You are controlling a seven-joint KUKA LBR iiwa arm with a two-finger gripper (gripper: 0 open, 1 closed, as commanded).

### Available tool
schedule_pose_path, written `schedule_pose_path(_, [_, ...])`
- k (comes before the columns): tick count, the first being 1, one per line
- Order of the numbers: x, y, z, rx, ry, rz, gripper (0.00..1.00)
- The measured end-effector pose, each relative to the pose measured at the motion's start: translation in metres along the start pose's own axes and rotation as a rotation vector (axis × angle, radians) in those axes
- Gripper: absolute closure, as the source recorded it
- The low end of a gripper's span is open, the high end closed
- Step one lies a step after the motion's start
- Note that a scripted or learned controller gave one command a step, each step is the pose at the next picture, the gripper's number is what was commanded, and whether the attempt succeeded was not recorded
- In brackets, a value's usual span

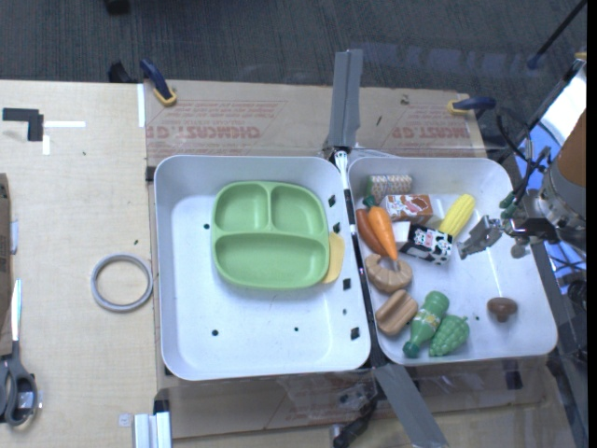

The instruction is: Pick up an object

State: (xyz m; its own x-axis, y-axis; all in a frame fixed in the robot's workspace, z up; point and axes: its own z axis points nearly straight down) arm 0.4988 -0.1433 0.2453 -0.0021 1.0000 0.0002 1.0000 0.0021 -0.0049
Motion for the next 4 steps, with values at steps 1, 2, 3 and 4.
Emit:
schedule_pose_path(1, [0.028,0.061,0.102,0.0,0.0,-0.11,0.0])
schedule_pose_path(2, [0.028,0.115,0.153,-0.005,-0.008,-0.106,0.0])
schedule_pose_path(3, [0.046,0.085,0.155,-0.001,0.0,-0.19,0.0])
schedule_pose_path(4, [0.024,0.054,0.155,-0.001,0.0,-0.196,0.0])
